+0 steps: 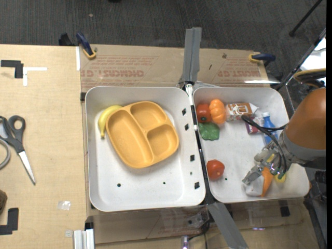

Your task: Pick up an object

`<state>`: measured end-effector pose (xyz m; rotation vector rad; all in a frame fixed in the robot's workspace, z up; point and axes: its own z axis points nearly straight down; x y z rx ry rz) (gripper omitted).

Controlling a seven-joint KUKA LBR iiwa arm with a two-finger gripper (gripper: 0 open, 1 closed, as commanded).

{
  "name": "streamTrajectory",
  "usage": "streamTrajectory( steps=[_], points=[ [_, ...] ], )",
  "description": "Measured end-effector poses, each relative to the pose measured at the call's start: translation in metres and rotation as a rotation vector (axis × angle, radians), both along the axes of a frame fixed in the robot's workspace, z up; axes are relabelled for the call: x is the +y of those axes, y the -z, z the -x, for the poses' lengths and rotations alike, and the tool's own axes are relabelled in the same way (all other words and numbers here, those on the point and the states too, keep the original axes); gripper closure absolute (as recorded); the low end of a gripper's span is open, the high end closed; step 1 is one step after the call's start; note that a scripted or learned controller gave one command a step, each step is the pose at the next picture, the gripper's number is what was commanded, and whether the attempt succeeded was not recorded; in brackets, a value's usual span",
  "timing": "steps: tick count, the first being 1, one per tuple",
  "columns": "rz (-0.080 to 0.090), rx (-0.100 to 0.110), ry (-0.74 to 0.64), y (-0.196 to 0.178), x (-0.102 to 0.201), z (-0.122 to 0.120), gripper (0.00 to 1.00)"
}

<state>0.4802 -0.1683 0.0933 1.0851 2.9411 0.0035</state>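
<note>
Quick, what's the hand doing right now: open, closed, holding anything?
Hand: down in the right bin, at an orange carrot-like piece; cannot tell whether it is open, closed or holding it.

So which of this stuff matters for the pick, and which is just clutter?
In play: pincer, carrot by its tips, tomato, green piece, small pumpkin, packet, right bin.

Lying about: yellow plate, banana, left bin, scissors, clamps.

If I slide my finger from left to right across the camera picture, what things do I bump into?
scissors → banana → yellow divided plate → red tomato → end effector
</note>
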Motion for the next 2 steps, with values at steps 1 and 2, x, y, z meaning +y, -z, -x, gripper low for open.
streamTrajectory(
  steps=[1, 2],
  points=[
    [-0.001, 0.003, 0.031, 0.0009, -0.0126, 0.0011, 0.00],
    [-0.001, 0.001, 0.031, -0.0079, -0.0121, -0.0002, 1.00]
  ],
)
